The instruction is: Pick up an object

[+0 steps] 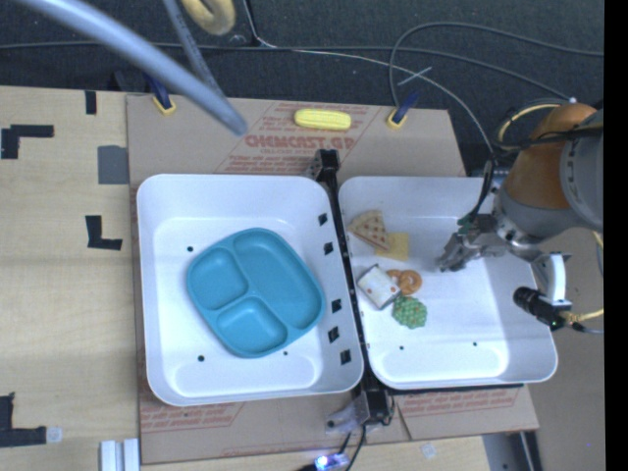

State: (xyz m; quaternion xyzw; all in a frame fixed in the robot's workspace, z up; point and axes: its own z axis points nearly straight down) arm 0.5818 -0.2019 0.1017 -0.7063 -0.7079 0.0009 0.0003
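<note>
The gripper point(457, 253) is seen low over the right bin point(491, 361), with nothing visibly held; whether it is wide or narrow cannot be told. The food pieces lie to its left: a pretzel point(406, 282) nearest, broccoli point(410, 312) beside it.

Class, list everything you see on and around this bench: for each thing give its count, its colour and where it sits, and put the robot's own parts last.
Bins: 2, white, side by side on the bench.
Divided plate: 1, blue, in the left bin.
Waffle-like piece: 1, tan, right bin, near its left wall.
Wedge: 1, yellow, beside the waffle-like piece.
Small block: 1, white, right bin.
Ring-shaped piece: 1, orange, beside the block.
Leafy piece: 1, green, below the ring.
Corn-like item: 1, yellow, on the cardboard behind the bins.
Gripper: 1, dark, over the right bin.
Arm: 1, grey with orange band, at right.
</note>
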